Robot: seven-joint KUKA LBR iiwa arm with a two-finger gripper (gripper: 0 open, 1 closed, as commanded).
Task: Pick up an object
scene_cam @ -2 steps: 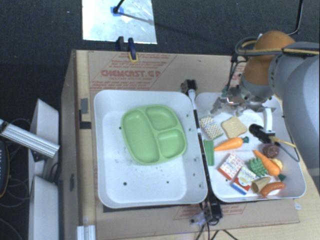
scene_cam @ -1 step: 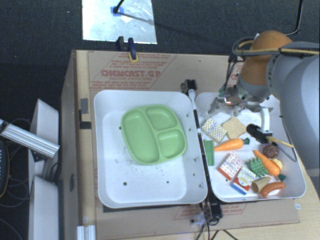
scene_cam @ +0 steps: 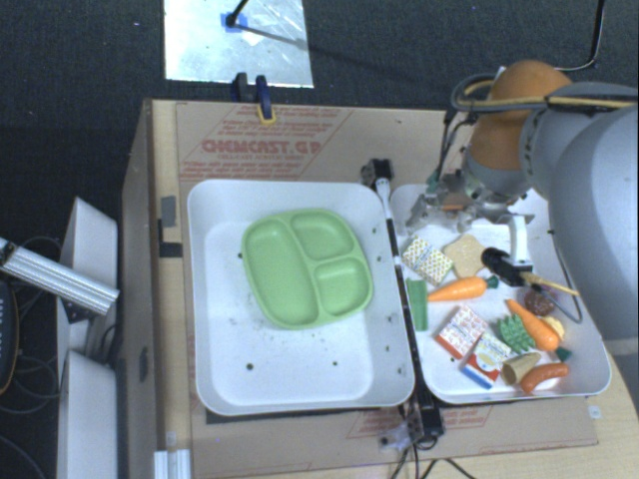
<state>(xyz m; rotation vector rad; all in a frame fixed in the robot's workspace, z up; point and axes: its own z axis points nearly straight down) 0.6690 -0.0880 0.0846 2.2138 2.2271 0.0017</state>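
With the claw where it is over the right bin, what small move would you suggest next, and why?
Probably a short descent. The claw hangs over the far end of the right bin, above the toys and with nothing visibly held. The tan cracker and checkered packet lie just in front of it, so lowering toward one seems the nearest chance of a grasp.

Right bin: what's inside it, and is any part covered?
The right bin holds toy food: two carrots, a cracker, small packets. The arm covers its far right corner.
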